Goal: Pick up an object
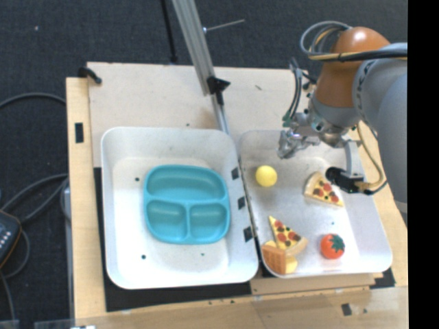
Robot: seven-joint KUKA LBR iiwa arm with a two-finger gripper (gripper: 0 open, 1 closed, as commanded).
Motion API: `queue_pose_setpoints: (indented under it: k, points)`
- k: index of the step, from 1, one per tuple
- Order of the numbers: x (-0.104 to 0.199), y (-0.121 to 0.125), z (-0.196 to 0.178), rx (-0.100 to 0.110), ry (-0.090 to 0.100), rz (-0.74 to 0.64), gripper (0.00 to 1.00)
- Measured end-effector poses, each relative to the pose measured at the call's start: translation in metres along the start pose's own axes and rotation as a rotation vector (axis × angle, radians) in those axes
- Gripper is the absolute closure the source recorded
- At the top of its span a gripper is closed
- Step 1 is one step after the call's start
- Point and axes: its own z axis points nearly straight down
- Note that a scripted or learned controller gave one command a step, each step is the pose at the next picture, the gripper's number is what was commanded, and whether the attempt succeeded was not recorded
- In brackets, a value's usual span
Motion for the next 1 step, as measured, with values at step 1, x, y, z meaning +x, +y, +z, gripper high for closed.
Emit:
queue_pose_setpoints:
  k: [1]
  points:
    - [-0.0018,-0.0079,-0.0587,-0.001,-0.001,0.003,1.0]
